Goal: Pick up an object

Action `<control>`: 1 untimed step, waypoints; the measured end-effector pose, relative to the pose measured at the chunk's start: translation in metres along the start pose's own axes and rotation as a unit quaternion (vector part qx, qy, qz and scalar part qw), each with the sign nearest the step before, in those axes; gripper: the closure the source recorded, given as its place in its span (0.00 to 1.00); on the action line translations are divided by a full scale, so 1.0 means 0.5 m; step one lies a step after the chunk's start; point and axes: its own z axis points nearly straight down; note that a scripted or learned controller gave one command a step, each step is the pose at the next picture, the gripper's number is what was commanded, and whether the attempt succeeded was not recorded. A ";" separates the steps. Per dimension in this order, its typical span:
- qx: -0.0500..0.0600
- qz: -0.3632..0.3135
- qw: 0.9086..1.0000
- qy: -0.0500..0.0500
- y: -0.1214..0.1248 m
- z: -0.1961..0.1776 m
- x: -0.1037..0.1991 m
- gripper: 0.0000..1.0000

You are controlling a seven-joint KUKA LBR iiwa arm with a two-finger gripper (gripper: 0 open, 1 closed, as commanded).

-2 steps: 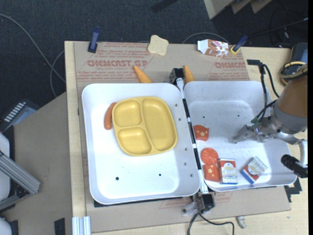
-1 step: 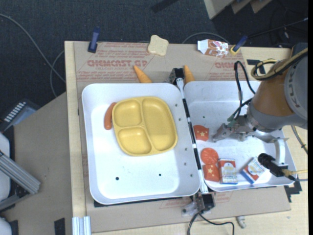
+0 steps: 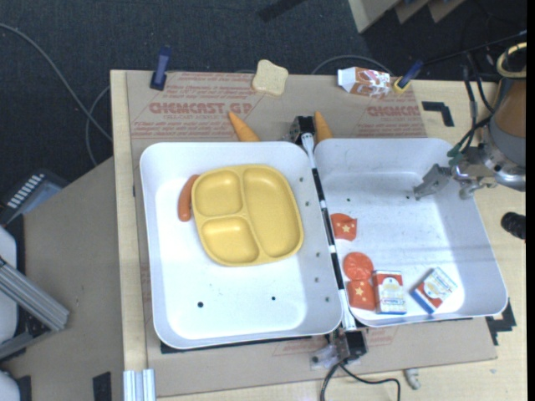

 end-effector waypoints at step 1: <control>0.002 -0.001 1.000 0.002 0.136 0.162 0.069 0.00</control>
